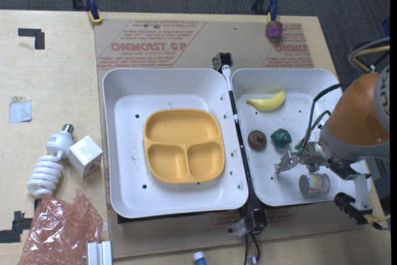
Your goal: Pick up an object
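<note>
- Gripper (pixel 286 162) low inside the right bin (pixel 322 79), toward its near right part, metal fingers pointing left; hard to tell how far apart, nothing visible between them.
- Just beside a small silvery can-like object (pixel 315 184), lying near the bin's front edge, right of the fingertips; contact not certain.
- Green object (pixel 281 137) near the middle of the right bin, just up-left of the fingertips, apart from them.
- Brown doughnut-shaped object (pixel 257 139) just left of the green one, near the bin's left wall.
- Yellow banana (pixel 267 101) toward the far edge of the right bin, well apart from the gripper.
- Open white floor between banana and the two small objects, and along the bin's front-left corner.
- Grey arm with orange band (pixel 358 113) covering the bin's right edge, cables looping above it.
- Left bin (pixel 118 87) touching the right one along a shared wall; yellow divided tray (pixel 184 144) in its middle, bare floor all round it.
- Brown printed board (pixel 155 40) under both bins, clamped at its far edge by blue clamps (pixel 92 7); small purple object (pixel 274 28) on it near the right clamp.
- On the bench left of the bins: spiral light bulb (pixel 49 167), white cube (pixel 85 155) touching it, crumpled pinkish plastic wrap (pixel 59 229) at the front-left corner.
</note>
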Motion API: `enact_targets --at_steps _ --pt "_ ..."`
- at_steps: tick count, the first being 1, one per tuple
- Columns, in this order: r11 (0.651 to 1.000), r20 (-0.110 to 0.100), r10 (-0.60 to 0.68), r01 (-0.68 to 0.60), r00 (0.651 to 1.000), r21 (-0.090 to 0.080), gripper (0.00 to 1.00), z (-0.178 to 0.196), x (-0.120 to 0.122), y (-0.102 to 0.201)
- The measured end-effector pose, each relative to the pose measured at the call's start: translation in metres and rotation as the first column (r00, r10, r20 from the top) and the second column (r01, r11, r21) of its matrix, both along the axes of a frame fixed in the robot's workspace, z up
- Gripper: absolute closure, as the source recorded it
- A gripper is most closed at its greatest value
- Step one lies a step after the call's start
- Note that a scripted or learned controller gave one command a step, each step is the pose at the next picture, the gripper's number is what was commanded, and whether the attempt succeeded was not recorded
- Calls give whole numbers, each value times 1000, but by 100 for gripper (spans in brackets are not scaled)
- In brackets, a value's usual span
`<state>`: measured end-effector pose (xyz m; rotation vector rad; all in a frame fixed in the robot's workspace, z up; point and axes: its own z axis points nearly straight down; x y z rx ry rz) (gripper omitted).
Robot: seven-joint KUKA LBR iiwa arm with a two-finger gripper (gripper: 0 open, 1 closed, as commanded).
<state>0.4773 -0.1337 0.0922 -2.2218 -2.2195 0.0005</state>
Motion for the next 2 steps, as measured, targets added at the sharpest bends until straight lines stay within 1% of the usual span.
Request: enact_targets --at_steps 1,2 --pt "1000 3 -2 2 1000 -1 100 10 1 -1" --pt "1000 3 -1 1 1000 -1 0 10 1 -1"
